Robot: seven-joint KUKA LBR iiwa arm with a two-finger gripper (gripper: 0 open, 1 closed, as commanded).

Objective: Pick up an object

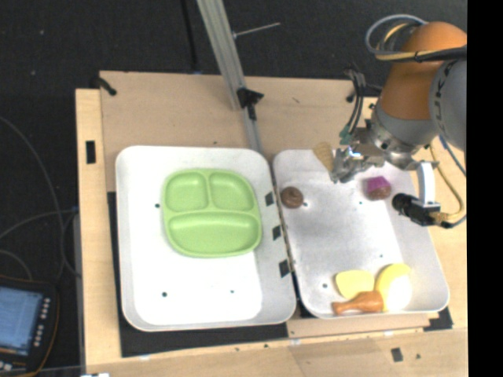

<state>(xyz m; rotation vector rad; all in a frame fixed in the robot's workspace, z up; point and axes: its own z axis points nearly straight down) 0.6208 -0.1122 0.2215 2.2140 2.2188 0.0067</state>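
My gripper [343, 166] hangs over the far edge of the right bin [346, 234], under the grey and orange arm. A small purple object [378, 186] lies just to its right on the bin floor. A little brown round object [291, 197] sits near the bin's left wall. At the near right corner lie a yellow piece [353, 282], a yellow and white rounded object [395, 283] and an orange-brown piece [357, 305]. Nothing shows between the gripper's fingers.
The left bin [141, 289] holds a green divided plate [211, 213]. A slanted metal pole [224, 45] rises behind the bins. A black cable connector [416, 208] hangs by the right bin's far right side.
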